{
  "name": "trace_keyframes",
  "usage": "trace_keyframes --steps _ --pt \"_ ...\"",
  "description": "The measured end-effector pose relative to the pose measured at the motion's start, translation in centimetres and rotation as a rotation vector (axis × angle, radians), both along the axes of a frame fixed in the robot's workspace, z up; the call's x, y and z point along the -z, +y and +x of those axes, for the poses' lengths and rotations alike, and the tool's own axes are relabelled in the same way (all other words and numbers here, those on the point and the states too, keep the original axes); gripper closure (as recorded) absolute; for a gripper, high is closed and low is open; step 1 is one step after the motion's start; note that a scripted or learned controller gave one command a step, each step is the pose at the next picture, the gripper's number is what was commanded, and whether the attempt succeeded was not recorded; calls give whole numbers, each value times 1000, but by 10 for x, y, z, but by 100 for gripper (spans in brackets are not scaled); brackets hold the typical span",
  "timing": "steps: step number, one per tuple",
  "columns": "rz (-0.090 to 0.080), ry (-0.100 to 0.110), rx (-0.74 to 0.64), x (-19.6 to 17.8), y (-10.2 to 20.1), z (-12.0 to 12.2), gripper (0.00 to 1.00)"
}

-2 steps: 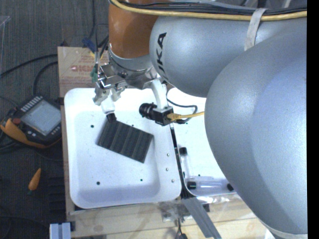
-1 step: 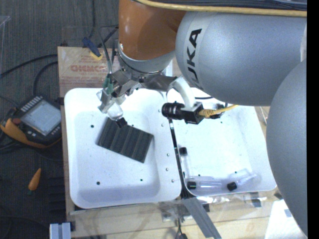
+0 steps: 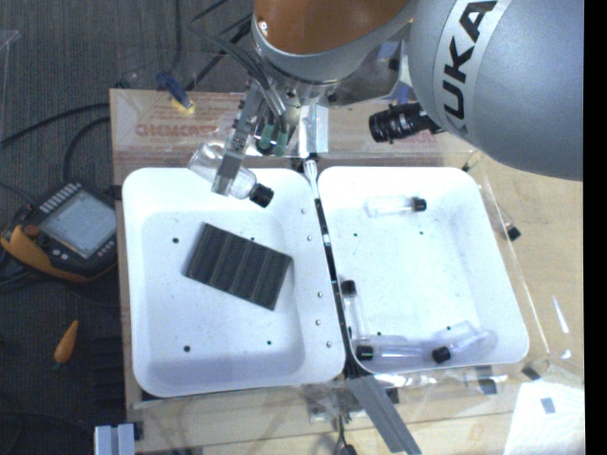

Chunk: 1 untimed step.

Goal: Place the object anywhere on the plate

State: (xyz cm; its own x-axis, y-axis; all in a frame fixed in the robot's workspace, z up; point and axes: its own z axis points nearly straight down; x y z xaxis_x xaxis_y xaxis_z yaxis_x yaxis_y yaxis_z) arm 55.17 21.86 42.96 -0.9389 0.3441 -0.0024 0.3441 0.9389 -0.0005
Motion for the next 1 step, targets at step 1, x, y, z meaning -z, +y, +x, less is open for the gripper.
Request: trace_keyframes --steps 1 --pt "0 0 -99 -4 2 75 100"
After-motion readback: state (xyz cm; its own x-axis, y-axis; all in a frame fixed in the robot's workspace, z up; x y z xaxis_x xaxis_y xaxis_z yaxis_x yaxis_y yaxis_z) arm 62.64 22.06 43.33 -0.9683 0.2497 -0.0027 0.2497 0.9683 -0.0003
